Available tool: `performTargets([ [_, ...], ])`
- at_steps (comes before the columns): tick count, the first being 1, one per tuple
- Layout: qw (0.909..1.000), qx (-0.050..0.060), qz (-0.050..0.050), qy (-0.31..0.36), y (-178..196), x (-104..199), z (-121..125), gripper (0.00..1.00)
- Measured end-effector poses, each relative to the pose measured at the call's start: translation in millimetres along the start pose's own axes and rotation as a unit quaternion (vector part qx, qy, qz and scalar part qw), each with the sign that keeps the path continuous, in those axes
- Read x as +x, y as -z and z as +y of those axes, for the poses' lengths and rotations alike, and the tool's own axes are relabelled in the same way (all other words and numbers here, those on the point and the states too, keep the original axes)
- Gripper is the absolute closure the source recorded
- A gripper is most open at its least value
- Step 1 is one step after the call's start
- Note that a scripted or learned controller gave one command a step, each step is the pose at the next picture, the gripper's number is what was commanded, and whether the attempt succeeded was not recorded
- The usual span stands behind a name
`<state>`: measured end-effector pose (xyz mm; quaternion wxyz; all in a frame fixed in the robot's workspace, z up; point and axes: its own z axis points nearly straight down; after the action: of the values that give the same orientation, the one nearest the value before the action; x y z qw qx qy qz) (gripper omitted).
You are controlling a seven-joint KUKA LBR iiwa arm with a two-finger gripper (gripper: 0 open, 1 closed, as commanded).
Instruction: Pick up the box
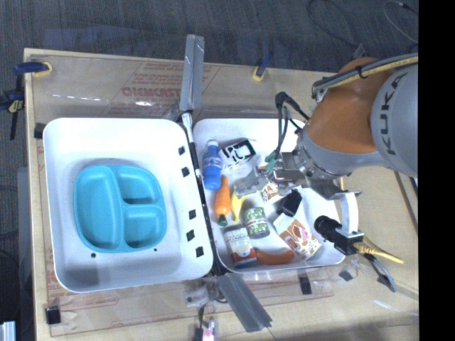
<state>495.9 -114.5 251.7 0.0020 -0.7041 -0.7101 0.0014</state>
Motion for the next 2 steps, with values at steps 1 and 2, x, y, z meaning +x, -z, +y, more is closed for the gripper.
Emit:
performTargets([
  [1,0.9995,-0.013,-0.004,0.028,-108.5,12.4,1.3,0.0],
  [2,0.9998,-0.001,0.0,-0.018,-160.6,-18.4,-19.0,0.0],
])
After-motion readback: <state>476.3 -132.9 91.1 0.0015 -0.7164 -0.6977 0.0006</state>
